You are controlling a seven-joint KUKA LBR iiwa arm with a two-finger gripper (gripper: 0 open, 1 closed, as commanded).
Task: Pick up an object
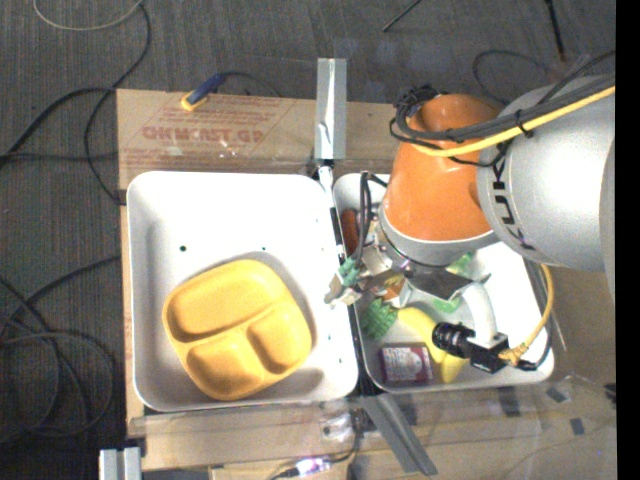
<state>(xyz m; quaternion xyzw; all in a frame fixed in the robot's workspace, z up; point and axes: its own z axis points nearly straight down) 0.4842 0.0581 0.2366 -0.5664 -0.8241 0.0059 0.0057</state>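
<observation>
My gripper (pixel 350 284) hangs low over the left side of the right bin (pixel 520 373), close to the wall between the two bins. The grey arm with its orange band (pixel 440 183) covers most of that bin. Under and beside the gripper lie a green ridged object (pixel 380 318), a yellow object (pixel 420 323) and a dark red packet (pixel 405 363). A brown-red object (pixel 348 228) lies along the bin's left wall, behind the gripper. A small green bit shows right at the gripper, and I cannot tell whether it is held.
In the left bin (pixel 200 198), a yellow divided plate (pixel 238 326) lies at the front. A black camera part with a yellow cable (pixel 470 346) hangs off the wrist over the right bin's front. Cardboard (pixel 200 133) and a metal bar (pixel 330 108) lie behind the bins.
</observation>
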